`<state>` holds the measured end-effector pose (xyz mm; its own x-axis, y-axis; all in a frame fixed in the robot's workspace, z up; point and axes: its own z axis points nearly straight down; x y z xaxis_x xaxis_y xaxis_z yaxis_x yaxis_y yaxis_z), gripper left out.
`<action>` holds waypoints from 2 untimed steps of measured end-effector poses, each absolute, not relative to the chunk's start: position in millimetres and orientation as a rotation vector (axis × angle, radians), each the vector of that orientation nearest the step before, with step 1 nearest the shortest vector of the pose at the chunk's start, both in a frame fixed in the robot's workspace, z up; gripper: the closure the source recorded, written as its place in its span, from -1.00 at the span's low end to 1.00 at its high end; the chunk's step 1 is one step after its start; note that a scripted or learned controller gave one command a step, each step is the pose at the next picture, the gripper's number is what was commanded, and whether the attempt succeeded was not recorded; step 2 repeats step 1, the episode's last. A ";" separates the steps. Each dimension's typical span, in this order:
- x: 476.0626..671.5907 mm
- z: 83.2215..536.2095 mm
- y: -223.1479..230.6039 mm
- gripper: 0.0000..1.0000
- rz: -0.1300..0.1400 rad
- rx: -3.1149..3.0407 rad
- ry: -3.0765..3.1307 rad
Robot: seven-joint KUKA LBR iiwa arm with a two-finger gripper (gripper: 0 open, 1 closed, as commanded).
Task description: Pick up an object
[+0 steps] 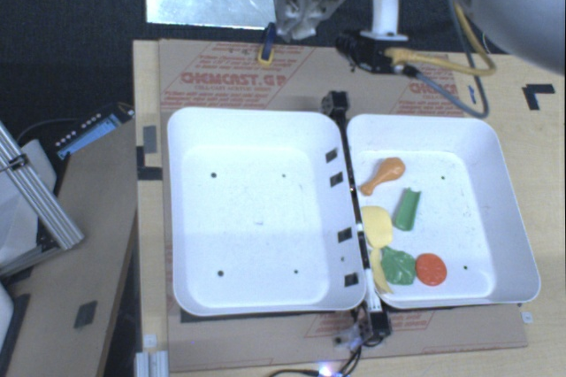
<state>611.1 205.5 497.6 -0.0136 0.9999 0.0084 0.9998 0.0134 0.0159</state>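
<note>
Above the far edge of the bench, the gripper (296,17) is hanging well clear of both bins, over the brown board behind the left bin (190,132); whether its claw is spread or pressed together I cannot tell. Beneath it, the board's red lettering is showing. Over in the right bin (495,145), five small objects are lying toward its left side. An orange drumstick-shaped piece (383,174) is sitting nearest the divider, with a green stick (407,209) just beside and below it. A pale yellow piece (378,227) is resting against the left wall, touching a green leafy piece (398,266), and a red round piece (431,269) is lying just beside that.
</note>
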 end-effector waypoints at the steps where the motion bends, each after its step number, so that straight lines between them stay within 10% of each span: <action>1: 670.6 501.0 151.2 1.00 0.003 2.223 2.214; 2: 670.6 501.0 151.2 1.00 0.003 2.223 2.214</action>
